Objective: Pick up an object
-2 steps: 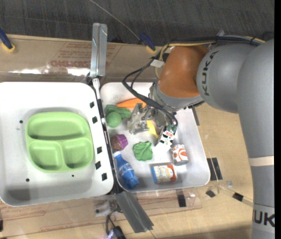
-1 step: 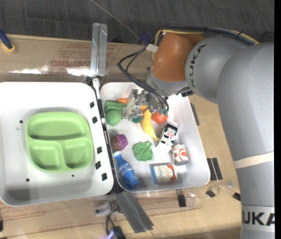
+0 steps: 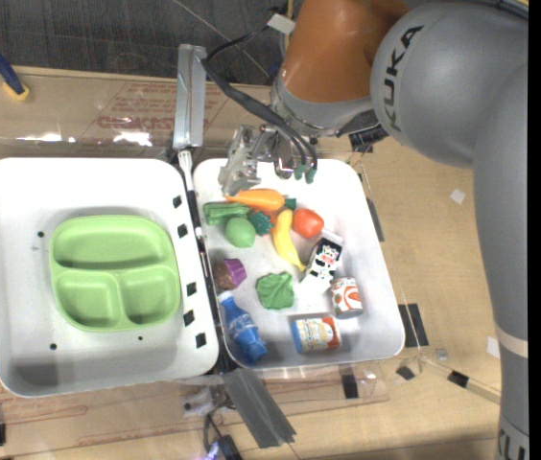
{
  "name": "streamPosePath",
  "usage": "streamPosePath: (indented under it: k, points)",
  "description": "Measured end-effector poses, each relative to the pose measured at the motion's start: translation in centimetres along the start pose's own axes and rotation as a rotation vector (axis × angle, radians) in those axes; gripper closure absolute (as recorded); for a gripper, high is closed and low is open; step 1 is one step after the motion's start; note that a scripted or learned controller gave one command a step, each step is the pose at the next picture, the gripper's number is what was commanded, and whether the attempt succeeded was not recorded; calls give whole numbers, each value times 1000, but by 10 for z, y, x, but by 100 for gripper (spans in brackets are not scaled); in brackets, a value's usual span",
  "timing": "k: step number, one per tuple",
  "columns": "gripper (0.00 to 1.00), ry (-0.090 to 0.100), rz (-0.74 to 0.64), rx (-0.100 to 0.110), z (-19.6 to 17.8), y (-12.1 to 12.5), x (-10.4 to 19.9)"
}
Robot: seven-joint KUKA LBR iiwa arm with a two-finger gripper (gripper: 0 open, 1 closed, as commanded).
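down at the near edge of the right bin (image 3: 386, 338) sit one blue bottle (image 3: 243, 328), one small can (image 3: 313, 333) and one red-and-white cup (image 3: 346, 297), tight to the rim. one green leaf (image 3: 275, 290), one purple piece (image 3: 230, 273), one cow-print carton (image 3: 324, 257) mid-bin. one banana (image 3: 284, 240), one tomato (image 3: 307, 223), one green fruit (image 3: 240, 231), one carrot (image 3: 259, 200) crowd further back, leaving bare floor along the right wall. left bin (image 3: 2, 257) holds one green tray (image 3: 114, 270) with room around it. the gripper (image 3: 240, 169) hangs at the far rim just above the carrot; whether the jaws are apart or together, can't tell, nothing seen between them.
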State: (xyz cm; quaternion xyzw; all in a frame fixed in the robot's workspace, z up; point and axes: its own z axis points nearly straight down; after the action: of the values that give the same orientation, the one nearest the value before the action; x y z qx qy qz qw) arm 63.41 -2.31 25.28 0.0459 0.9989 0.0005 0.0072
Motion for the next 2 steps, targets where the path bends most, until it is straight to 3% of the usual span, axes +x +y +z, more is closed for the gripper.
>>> streamPosePath:
  k: [1,2]
  points:
    - [100,17,-409,-1,62,-78,-8]
    - [100,9,-274,0,11,-39,-17]
